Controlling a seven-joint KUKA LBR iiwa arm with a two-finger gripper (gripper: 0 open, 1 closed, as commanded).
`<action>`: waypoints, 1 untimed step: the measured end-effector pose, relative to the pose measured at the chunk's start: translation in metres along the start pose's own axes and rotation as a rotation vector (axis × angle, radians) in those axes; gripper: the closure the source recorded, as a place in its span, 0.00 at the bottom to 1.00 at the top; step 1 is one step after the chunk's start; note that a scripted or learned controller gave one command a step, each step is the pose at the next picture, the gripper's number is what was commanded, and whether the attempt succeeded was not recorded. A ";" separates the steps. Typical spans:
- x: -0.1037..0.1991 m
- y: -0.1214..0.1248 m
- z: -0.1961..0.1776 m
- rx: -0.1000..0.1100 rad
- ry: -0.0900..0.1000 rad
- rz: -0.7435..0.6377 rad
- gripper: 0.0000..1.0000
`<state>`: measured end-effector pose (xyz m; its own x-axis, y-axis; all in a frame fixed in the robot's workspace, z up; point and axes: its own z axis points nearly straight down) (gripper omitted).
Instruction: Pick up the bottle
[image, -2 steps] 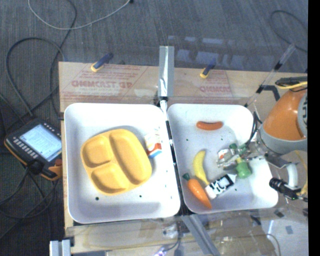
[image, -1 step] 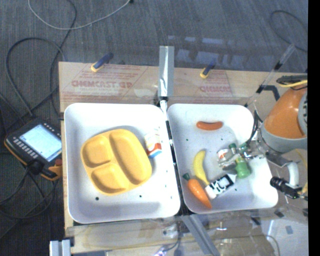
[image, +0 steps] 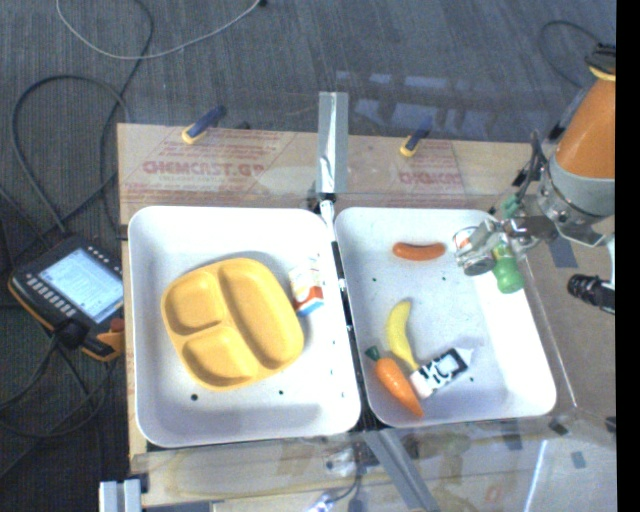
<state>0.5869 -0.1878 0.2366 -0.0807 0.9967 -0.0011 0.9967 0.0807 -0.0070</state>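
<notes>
Gripper (image: 490, 252) looks clamped on the green bottle (image: 507, 270), we reckon; its long axis hangs down-right from the fingers.

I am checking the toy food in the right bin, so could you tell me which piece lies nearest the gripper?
The sausage, at the bin's far side just left of the gripper. The banana and carrot lie nearer the front edge.

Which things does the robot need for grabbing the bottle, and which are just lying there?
For the job:
- small green plastic bottle
- metal two-finger gripper

Just lying about:
- yellow divided plastic plate
- red sausage
- yellow banana
- orange carrot
- black-and-white box
- small red-and-white carton
</notes>
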 end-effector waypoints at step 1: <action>0.000 0.001 -0.005 0.008 -0.001 -0.002 1.00</action>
<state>0.5875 -0.1875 0.2417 -0.0831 0.9965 -0.0016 0.9964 0.0831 -0.0152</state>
